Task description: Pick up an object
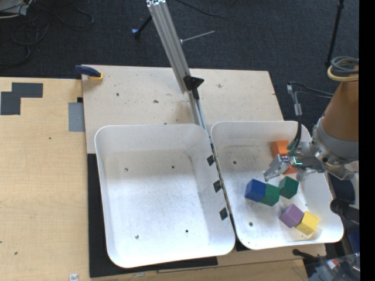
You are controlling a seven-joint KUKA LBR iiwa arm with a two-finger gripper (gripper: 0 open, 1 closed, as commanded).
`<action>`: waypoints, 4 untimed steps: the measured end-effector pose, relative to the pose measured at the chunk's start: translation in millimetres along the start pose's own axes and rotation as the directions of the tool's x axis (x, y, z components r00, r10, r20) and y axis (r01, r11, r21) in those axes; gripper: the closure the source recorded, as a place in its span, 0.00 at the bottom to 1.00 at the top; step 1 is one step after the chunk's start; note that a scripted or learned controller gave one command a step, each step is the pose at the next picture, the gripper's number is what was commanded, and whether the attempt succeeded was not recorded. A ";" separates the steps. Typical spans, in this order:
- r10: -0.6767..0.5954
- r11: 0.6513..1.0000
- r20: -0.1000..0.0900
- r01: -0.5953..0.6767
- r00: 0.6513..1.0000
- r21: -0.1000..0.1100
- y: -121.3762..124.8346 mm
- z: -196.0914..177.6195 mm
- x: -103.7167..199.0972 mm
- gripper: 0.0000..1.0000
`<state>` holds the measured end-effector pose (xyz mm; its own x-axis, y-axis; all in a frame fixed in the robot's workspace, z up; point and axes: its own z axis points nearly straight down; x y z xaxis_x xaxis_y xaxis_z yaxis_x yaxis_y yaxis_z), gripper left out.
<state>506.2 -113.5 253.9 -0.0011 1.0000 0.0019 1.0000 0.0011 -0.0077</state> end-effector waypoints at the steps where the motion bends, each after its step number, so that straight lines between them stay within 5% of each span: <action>1: 0.005 1.000 0.001 -0.005 1.000 -0.005 0.5 -1.9 -1.6 0.00; 3: 0.002 1.000 0.001 -0.002 1.000 -0.003 -5.6 121.3 -5.9 0.00; 4: 0.006 1.000 0.010 -0.005 1.000 -0.029 0.6 132.4 -9.8 0.00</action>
<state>505.8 -123.0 121.4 0.0045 1.0000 -0.0081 0.9998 -0.0043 0.0210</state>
